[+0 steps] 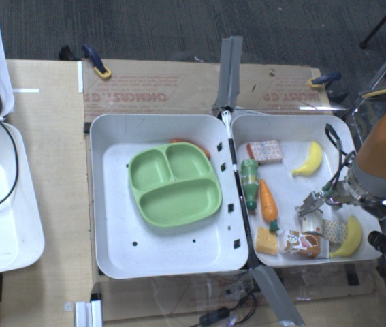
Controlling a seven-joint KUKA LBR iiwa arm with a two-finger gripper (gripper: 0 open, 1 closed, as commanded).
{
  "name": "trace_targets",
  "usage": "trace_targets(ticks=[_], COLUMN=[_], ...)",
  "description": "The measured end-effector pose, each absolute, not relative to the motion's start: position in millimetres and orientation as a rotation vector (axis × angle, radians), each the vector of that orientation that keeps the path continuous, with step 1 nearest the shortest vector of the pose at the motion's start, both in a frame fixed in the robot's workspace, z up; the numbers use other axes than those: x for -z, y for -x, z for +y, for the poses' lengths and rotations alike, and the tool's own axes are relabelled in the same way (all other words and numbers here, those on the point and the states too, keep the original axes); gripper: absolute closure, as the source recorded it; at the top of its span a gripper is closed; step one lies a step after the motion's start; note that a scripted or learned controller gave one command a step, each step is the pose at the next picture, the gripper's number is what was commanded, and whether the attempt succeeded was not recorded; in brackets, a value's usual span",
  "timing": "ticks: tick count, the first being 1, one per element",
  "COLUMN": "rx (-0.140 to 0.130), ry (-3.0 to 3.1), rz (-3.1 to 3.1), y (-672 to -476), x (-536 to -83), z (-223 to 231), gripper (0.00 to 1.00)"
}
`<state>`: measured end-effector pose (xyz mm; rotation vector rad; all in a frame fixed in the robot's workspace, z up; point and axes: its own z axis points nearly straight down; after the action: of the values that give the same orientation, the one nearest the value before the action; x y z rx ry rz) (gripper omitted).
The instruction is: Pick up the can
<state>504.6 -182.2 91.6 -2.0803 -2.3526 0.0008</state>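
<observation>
Can location: the can lies in the right bin, close to its near wall.
Can axis: on its side, long axis roughly left-right, one end toward the cheese wedge, the other toward the near banana.
Can surface: short cylinder, printed brown and white label, glossy.
Edges/room: wedge just left of the can, banana just right, bin wall just near; a little bare floor on its far side.
End effector: end effector sits over the right bin, just far of the can and right of the carrot; cannot tell whether open or closed; nothing seen held.
Other items: green bottle along the left wall.
Left bin: left bin, smooth white walls, holds a green divided plate.
Table: pale wood table.
</observation>
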Motion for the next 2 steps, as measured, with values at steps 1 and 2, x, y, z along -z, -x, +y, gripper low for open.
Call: trace_targets(ticks=[1, 2], rx=[0.009, 0.009], ry=[2.390, 2.390], rz=[-2.033, -2.033], y=[-504.5, -504.4], x=[-92.4, -92.4], z=[-203.8, -203.8], gripper=[0.00, 0.00])
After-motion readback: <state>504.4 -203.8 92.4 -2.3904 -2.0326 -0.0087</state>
